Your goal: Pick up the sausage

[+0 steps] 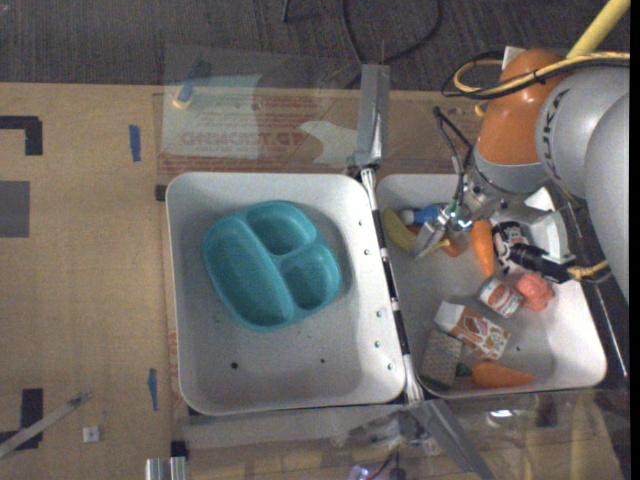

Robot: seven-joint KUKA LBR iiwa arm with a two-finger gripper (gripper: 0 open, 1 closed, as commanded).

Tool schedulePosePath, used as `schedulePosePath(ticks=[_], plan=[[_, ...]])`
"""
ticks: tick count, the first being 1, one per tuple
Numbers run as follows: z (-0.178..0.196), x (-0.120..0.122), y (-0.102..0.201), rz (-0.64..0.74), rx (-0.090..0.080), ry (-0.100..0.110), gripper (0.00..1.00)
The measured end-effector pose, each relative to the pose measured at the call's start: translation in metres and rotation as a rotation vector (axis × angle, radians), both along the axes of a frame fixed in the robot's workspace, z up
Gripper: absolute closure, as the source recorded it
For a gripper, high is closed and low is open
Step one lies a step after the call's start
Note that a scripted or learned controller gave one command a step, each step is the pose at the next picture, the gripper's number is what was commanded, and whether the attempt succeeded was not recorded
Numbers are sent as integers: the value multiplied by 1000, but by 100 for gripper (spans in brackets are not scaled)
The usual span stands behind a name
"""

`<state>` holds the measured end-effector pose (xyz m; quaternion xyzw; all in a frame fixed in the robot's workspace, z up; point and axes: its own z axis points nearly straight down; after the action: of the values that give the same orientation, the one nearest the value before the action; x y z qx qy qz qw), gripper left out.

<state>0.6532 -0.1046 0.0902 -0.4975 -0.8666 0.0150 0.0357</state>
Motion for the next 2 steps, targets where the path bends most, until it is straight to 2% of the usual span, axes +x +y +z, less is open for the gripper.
schedulePosePath(ticks=[1,2], plan=[[9,4,-7,2,-18,-30,100],[13,-1,-55,193,0,-68,100]])
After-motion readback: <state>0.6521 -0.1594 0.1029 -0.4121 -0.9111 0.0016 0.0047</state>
